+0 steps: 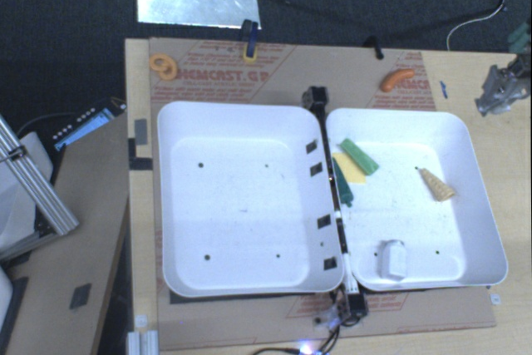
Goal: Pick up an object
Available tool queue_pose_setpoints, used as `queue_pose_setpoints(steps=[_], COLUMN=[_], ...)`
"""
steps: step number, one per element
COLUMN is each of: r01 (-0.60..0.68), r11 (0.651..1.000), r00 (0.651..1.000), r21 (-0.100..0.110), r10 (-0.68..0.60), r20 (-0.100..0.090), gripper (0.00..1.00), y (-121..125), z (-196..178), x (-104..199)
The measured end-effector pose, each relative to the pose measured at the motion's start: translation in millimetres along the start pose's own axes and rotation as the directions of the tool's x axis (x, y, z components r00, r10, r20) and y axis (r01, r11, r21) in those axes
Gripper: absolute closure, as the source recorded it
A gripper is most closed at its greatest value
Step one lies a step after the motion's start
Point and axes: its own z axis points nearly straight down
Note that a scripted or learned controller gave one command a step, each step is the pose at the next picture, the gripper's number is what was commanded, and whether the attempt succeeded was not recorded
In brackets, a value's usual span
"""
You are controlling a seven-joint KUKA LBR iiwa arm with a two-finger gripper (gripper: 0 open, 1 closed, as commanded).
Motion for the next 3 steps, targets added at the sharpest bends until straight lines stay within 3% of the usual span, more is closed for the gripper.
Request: queue_pose_setpoints(steps=[1,2,3], r01=[0.004,0.008,0.010], r11=[1.000,1.000,1.000], r00=[1.000,1.000,1.000], r21=[-0.010,-0.002,-0.012], r10=[-0.004,-0.008,-0.010], r20=[0.003,0.002,0.000], gripper=[1.00,1.00,1.00], y=[-27.7,-26.8,-26.8], z=[-17.7,50.2,-1.8], x=[21.1,75.3,136.2])
